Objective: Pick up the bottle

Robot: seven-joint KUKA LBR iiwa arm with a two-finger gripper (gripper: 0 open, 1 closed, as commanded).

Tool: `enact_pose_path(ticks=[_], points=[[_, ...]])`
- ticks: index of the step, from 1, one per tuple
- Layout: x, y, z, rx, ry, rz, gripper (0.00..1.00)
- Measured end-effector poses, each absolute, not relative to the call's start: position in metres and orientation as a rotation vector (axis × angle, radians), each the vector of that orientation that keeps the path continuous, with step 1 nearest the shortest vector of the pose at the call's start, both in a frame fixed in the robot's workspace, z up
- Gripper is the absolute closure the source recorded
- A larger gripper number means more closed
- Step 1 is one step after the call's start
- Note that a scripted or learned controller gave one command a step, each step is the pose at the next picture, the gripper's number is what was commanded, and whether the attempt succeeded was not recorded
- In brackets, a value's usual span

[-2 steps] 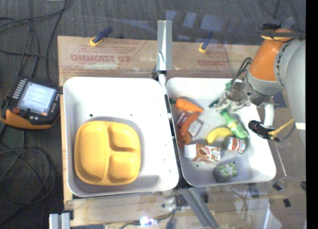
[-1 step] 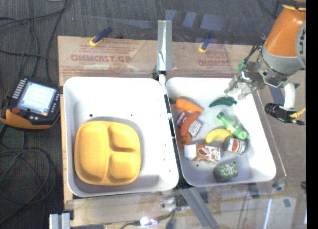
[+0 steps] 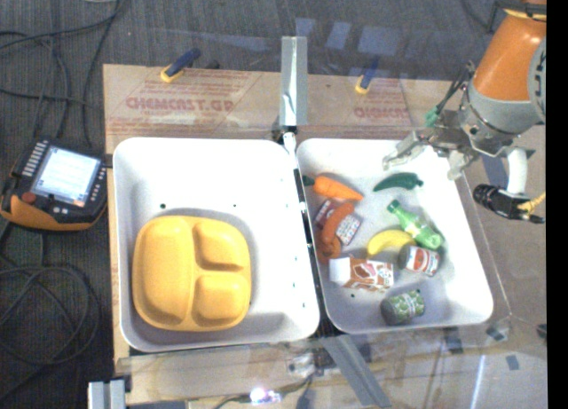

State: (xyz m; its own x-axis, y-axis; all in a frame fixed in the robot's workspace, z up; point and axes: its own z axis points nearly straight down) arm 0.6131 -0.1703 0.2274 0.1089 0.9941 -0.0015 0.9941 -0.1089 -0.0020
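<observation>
The bottle point(image 3: 416, 226) is small and green and lies on its side in the right bin point(image 3: 470, 296), neck pointing to the upper left, between a banana point(image 3: 389, 241) and a red can point(image 3: 420, 261). My gripper point(image 3: 428, 156) hangs over the bin's far right corner, above and behind the bottle and apart from it. Its two fingers are spread open with nothing between them. A green pepper point(image 3: 398, 182) lies just below the left fingertip point(image 3: 394, 158).
The right bin also holds a carrot point(image 3: 335, 187), a red packet point(image 3: 337, 221), a small carton point(image 3: 362, 272) and a dark lumpy item point(image 3: 404, 306). A yellow divided plate point(image 3: 191, 271) sits in the left bin point(image 3: 142, 168). A pendant point(image 3: 58, 184) lies off the bench at the left.
</observation>
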Motion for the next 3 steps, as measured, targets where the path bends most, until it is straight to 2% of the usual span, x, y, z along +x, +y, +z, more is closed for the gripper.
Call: enact_pose_path(ticks=[1,2,3], points=[[0.598,-0.213,0.148,-2.392,-2.048,-0.004,0.0],[0.614,-0.212,0.143,-2.481,-1.978,-0.038,0.0],[0.616,-0.211,0.142,-2.509,-1.95,-0.048,0.0]])
